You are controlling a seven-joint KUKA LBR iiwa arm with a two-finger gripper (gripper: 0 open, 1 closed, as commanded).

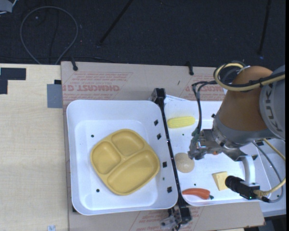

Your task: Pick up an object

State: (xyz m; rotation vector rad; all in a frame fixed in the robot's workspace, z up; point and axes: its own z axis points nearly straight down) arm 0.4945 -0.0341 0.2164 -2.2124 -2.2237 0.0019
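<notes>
Lining up over the round beige piece in my right bin

My gripper (198, 149) hangs low over the right bin (208, 197), and I cannot tell how it is set from this angle. Just beside it, toward the divider, lies a round beige object (185, 163), my likeliest pick; I should centre squarely above it before descending, since a round thing may roll. A yellow corn cob (181, 122) lies farther back, a yellow wedge (220, 180) and a red-orange pepper (196, 193) nearer the front. The yellow divided plate (124, 161) rests in the left bin (82, 124).
</notes>
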